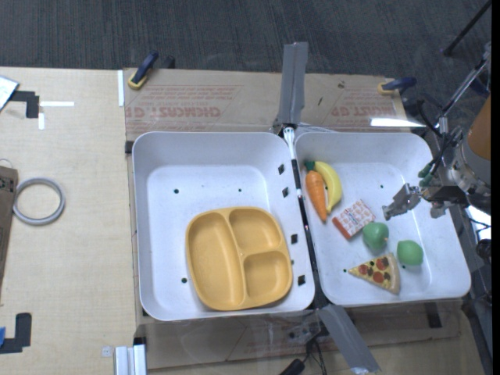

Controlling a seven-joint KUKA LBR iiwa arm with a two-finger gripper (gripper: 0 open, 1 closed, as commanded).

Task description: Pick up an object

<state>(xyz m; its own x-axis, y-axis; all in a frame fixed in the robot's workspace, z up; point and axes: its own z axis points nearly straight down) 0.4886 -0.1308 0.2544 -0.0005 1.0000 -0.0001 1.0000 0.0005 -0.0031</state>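
Yellow divided plate sits up front in the left bin, easily the biggest thing on the bench. Over in the right bin you've got a banana touching a carrot, then a pizza slice, a small red-and-white box and two green balls near each other. Gripper hangs above that bin just right of the box, jaws apart and holding nothing.

"CHEMCO" upside down on cardboard
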